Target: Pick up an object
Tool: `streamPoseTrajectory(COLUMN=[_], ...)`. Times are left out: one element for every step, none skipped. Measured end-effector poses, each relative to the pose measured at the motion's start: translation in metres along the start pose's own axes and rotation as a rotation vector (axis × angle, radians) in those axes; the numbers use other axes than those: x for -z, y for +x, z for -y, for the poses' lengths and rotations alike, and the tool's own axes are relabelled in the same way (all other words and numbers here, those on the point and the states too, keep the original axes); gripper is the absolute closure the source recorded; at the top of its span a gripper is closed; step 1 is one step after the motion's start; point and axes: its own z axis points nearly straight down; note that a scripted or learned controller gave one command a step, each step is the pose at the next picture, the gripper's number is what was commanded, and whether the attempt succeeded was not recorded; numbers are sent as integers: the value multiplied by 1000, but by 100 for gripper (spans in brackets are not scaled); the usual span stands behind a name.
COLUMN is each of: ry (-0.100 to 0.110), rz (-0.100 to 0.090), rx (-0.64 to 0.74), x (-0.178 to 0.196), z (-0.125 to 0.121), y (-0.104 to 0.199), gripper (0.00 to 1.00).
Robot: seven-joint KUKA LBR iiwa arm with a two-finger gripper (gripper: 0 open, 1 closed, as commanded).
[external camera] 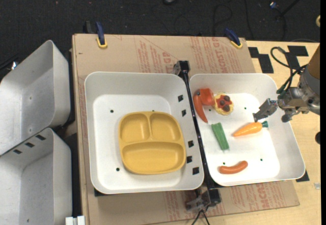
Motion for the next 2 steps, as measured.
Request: streamPoseTrajectory(ry=[-13, -8], rz=[3, 2], rx=[4, 1], x=[7, -55], z=[-2, -1], y=[1, -6], gripper=[0, 0])
